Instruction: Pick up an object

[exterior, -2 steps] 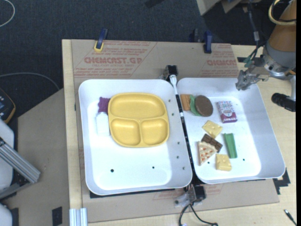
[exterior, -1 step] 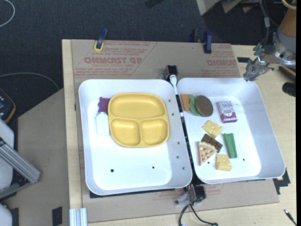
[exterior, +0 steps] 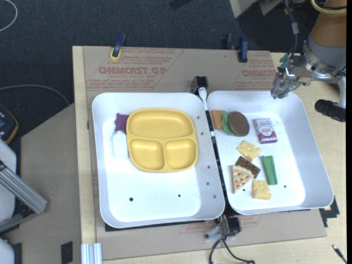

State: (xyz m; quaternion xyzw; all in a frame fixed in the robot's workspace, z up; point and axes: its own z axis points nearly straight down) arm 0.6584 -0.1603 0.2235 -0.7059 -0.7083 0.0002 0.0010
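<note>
My gripper point(exterior: 281, 90) hangs over the far rim of the right bin point(exterior: 308, 147), pointing down, with nothing visible between its fingers. The right bin holds small toy foods: a brown round patty point(exterior: 238, 124) beside an orange and green piece point(exterior: 220, 120), a pink carton point(exterior: 265, 130), a yellow cheese block point(exterior: 247, 149), a pizza slice point(exterior: 239, 177), a green stick point(exterior: 269, 169) and a yellow cube point(exterior: 261, 190). The nearest of them, the pink carton, lies below and left of the gripper.
The left bin point(exterior: 159, 202) carries a yellow divided plate point(exterior: 162, 138), with a purple piece point(exterior: 120, 122) and a white bottle point(exterior: 119, 144) at its left side. Clamps point(exterior: 116, 51) hold the cardboard bench top at the back.
</note>
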